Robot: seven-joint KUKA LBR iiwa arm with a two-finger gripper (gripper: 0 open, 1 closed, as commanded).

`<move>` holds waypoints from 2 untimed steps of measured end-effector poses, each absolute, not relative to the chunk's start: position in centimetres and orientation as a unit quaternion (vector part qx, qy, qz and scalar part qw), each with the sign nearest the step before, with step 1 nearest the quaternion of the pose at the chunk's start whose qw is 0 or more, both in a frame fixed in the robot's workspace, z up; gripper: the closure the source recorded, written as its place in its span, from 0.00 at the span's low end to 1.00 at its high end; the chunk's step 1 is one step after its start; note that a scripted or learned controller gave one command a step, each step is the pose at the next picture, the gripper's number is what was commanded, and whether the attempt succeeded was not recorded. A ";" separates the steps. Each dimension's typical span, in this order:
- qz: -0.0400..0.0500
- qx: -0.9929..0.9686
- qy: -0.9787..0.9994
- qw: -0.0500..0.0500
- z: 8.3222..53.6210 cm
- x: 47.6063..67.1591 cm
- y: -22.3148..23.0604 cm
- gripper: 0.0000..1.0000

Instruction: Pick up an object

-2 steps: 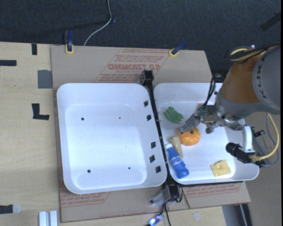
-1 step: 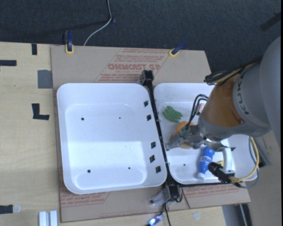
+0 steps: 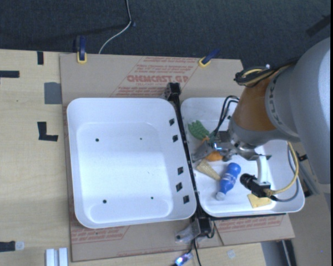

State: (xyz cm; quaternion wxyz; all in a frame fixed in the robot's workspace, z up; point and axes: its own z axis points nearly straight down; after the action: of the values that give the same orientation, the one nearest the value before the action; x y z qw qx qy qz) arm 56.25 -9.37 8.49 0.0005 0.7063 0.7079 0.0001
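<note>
We see the two-finger gripper low in the view-right shallow white plastic bin, close to the divider btw. the two bins. The grey arm w/ its orange band is over it. We can't tell if the claw is wide or narrow, as the metal parts blur together there, so we can't say it holds anything.

The pick candidates all lie in that bin:
- A small green leafy-shaped piece sits just up-left of the claw.
- A small orange lump is right under the claw; touching or not, we can't tell.
- A tan wedge-shaped block lies just below the lump.
- A blue plastic bottle w/ a pale end lies tilted beside the wedge. Any label on it is too small to read.
- A flat yellow piece lies by the near wall.

The view-left white bin sits alongside. Both bins rest on a brown cardboard sheet printed in red "CHEMCAST". The letters after that are too faint to read. Two blue clamps hold the sheet's far edge. Black tape marks dot the wooden bench.
</note>
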 end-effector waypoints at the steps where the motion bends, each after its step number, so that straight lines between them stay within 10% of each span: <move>1: 0.000 0.707 0.707 0.001 9.5 56.1 -9.4 1.00; 2: 0.001 0.705 0.709 -0.001 18.9 49.4 -4.1 1.00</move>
State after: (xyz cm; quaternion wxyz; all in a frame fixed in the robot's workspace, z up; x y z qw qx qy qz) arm 49.41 -4.10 18.88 -0.0012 0.7053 0.7089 0.0013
